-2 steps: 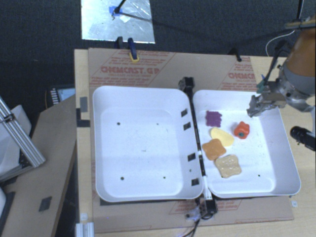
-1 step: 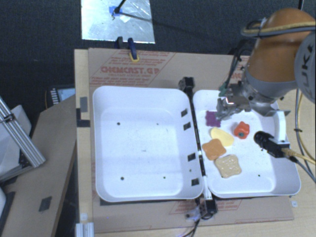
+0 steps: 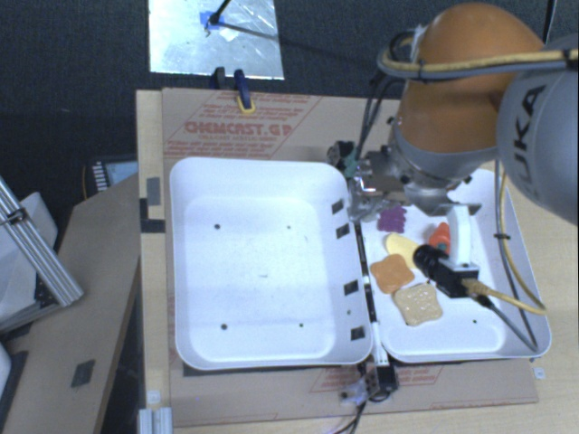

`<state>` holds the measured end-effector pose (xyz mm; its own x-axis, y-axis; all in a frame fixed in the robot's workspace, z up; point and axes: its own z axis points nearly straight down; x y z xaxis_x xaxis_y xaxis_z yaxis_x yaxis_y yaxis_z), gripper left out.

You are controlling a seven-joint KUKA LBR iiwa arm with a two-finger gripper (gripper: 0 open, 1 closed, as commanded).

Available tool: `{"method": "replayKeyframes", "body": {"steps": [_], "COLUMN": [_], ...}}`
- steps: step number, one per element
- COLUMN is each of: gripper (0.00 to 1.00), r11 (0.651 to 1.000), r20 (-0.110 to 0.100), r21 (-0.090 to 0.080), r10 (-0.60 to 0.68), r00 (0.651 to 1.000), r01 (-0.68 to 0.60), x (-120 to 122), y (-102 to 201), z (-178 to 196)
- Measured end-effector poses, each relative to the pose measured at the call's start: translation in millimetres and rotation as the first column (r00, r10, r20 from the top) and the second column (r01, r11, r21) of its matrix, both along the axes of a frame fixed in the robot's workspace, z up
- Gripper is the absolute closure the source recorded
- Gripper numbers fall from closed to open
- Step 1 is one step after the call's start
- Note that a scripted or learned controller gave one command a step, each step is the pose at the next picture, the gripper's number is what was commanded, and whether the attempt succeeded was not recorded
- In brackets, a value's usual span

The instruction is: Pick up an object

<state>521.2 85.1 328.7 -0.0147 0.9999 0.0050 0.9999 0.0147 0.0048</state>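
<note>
Two shallow white bins sit side by side on a sheet of printed cardboard (image 3: 244, 125), their inner rims meeting along one seam set with small black clips. The left bin (image 3: 185, 260) shows plain white floor from wall to wall.

All the small things lie in the right bin (image 3: 520, 328), bunched in its left half near the shared rim. The purple piece (image 3: 391, 218) lies farthest up, just beside the gripper (image 3: 364, 195). The gripper hangs low over that bin's upper left corner, close against the seam. Whether it is spread or pressed together I cannot tell, since the wrist's bulk hides it.

Below the purple piece is a yellow piece (image 3: 399, 244), with an orange-red piece (image 3: 440, 235) to its right, partly hidden by robot hardware. An orange-brown slab (image 3: 392, 273) lies near the shared rim, right against the yellow piece. A pale speckled slab (image 3: 418, 304) sits just below and to the right of it, their corners close together.

The right bin's lower strip and lower right corner show bare floor. The arm (image 3: 461, 80) covers the bin's upper part.
</note>
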Motion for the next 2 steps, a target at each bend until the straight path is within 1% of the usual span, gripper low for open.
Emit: {"method": "replayKeyframes", "body": {"steps": [1, 2], "gripper": [1.0, 1.0], "r11": [1.0, 1.0], "r20": [0.008, 0.01], "r21": [0.001, 0.002], "r10": [-0.005, -0.005], "r00": [1.0, 1.0], "r01": [0.005, 0.005], "x": [-35, -35], "y": [39, 91], "z": [97, 213]}}
